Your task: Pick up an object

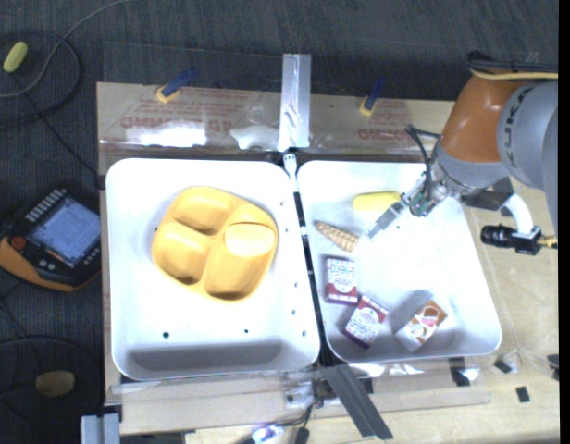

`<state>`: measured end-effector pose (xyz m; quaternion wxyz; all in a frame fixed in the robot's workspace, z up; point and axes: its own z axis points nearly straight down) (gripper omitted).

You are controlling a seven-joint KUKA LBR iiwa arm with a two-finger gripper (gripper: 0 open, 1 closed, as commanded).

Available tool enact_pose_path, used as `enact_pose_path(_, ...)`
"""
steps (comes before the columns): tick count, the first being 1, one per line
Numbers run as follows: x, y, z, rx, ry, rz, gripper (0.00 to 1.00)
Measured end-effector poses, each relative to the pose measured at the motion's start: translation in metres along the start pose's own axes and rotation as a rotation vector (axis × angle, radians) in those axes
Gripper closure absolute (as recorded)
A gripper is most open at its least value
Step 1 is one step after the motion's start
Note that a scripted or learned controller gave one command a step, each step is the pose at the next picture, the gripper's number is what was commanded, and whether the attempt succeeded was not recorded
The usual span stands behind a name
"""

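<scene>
Yellow dish (214, 241) fills the left bin (128, 340). In the right bin (479, 326), a ridged cone (338, 236) points up-left, a banana (376, 201) lies crosswise, just beside my gripper (377, 227); finger spread I cannot tell.

Arm (507, 132) comes in from right, far side; grey link w/ orange band above wrist, angled down-left. Gripper (385, 220) at end of slim wrist, pointing down-left toward scene centre, tip low. Can't tell its state from this angle.
</scene>
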<state>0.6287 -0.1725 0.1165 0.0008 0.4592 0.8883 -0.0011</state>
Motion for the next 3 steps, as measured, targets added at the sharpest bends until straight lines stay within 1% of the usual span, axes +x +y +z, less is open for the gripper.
enact_pose_path(1, -0.027, 0.028, 0.027, 0.009, -0.001, -0.011, 0.00)
enact_pose_path(2, -0.027, 0.032, 0.016, -0.001, -0.010, -0.015, 1.00)
enact_pose_path(3, 0.027, 0.056, -0.069, -0.002, 0.000, 0.086, 1.00)
